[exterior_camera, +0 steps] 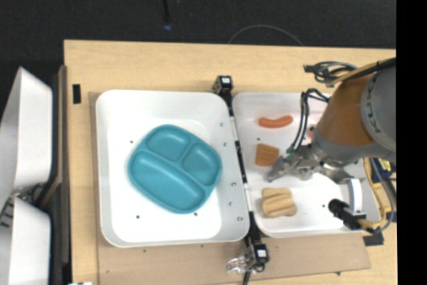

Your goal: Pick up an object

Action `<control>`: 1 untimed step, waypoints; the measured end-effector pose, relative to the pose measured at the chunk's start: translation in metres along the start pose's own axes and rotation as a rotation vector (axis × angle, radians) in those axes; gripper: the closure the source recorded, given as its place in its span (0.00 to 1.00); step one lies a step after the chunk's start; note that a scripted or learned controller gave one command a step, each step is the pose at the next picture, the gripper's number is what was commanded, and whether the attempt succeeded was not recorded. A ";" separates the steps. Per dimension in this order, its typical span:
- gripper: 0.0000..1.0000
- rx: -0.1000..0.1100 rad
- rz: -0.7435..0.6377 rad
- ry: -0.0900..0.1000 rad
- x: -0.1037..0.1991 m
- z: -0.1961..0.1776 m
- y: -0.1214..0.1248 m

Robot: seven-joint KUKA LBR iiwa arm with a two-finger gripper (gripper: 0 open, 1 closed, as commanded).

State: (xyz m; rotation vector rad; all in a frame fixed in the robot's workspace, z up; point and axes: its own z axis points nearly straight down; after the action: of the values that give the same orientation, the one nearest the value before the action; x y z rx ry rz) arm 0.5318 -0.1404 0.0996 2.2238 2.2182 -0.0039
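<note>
Camera view: the gripper [279, 170] hangs low in the right bin [303, 227], between the brown block [266, 155] and the bread roll [277, 202]. Whether it is open or holding anything cannot be determined. The step in hand is the approach; next, centre over one object and close. The sausage [275, 121] lies near the far wall.

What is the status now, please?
Claw low in right bin, nothing seen held. Brown block beside it, bread below, sausage beyond. Path clear.
</note>
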 end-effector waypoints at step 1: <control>1.00 -0.005 0.005 0.002 0.000 -0.012 0.001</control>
State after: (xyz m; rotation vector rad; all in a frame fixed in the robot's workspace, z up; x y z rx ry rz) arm 0.5332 -0.1400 0.1117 2.2275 2.2117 0.0040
